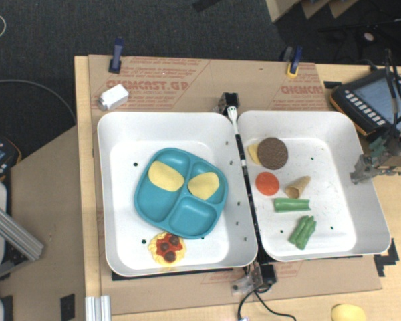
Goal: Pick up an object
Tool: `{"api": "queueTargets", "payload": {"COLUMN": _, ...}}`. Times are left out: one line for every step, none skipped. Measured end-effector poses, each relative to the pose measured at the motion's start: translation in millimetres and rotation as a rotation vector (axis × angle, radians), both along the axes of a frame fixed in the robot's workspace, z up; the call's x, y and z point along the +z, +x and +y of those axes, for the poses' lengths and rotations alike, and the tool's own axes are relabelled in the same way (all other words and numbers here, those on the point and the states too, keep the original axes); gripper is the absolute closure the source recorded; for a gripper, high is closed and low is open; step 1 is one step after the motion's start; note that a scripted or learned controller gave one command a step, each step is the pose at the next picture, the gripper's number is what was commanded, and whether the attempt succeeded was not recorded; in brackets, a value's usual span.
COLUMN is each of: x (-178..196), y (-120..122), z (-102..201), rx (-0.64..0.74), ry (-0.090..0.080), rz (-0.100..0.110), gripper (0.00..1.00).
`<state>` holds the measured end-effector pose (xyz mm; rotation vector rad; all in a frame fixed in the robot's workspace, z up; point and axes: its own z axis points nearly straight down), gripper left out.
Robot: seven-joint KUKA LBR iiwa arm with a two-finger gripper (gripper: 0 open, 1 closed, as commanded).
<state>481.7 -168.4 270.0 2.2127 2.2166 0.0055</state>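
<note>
Pincer point(362, 172) at right bin's point(347, 129) right rim, open/closed can't tell; brown disc point(273, 152), red disc point(267, 183) w/ other toy food inside

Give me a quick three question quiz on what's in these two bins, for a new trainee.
1. True or false: the blue divided plate sits in the left bin.
2. How many yellow pieces lie on that plate?
3. Which lies nearest the right bin's front wall: A) brown round patty, B) red slice, C) green beans?

Key: 1 true. 2 two, one in the left compartment and one in the right. 3 C.
</note>
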Motion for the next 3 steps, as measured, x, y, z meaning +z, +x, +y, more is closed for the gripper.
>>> {"api": "queueTargets", "payload": {"x": 10.2, "y": 0.6, "z": -0.2, "rx": 0.000, "ry": -0.001, "rz": -0.003, "gripper": 1.00}}
{"api": "queueTargets", "payload": {"x": 20.4, "y": 1.2, "z": -0.4, "rx": 0.001, "ry": -0.003, "rz": -0.005, "gripper": 1.00}}
{"api": "queueTargets", "payload": {"x": 30.5, "y": 1.8, "z": -0.7, "rx": 0.001, "ry": -0.005, "rz": -0.008, "gripper": 1.00}}
